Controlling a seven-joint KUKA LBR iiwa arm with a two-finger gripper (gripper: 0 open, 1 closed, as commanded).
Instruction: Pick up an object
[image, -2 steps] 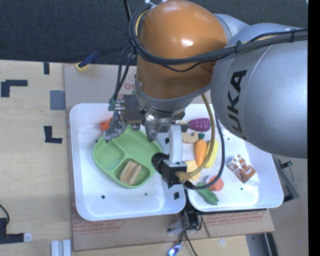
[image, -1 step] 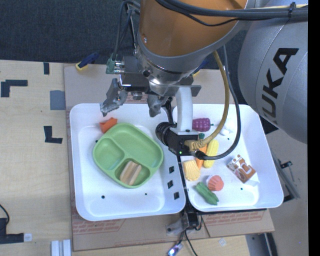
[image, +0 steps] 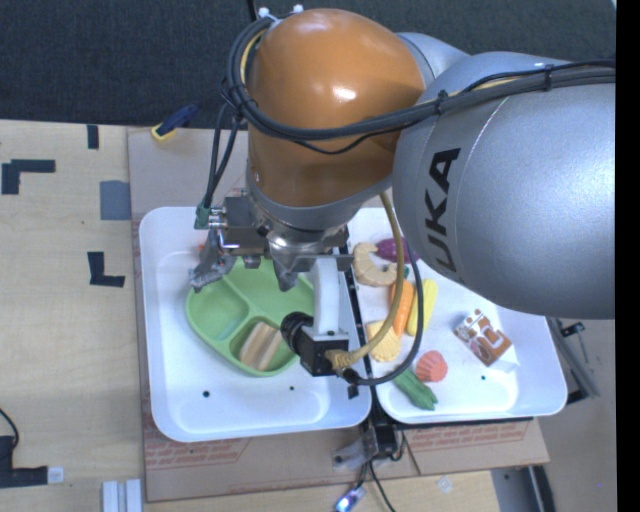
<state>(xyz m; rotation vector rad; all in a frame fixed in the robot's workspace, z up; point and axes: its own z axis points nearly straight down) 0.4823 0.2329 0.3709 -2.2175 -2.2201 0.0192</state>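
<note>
A: Any writing you can read from the overhead camera?

B: Only on the arm (image: 500, 190). Black letters run up its grey shell; "UKA" is legible, and whatever begins the word is cut off by the curve of the casing. The small brown and white box (image: 484, 337) in the right bin (image: 540, 395) has a pattern on it, but it is too small to read.

A: Where is the gripper (image: 268, 262)?

B: Under the big orange band (image: 330, 100), low over the left bin (image: 165, 330). The wrist and cables cover most of it, so whether it is spread or pinched I cannot tell. No item is visibly caught in it.

A: What lies closest to it?

B: A green divided plate (image: 225, 315), tilted, its upper edge right under the gripper hardware. A tan, bread-like piece (image: 261, 345) sits in one compartment of that plate, below and just beside the gripper.

A: And in the other bin?

B: A cluster near the dividing wall: a pale croissant-like piece (image: 370, 265), a yellow item (image: 428, 300), an orange carrot-like stick (image: 402, 310), a green pod (image: 415, 390) and an orange shell-shaped piece (image: 431, 366). All of these lie to the right of the gripper, apart from it, and the patterned box sits farther right still.
</note>
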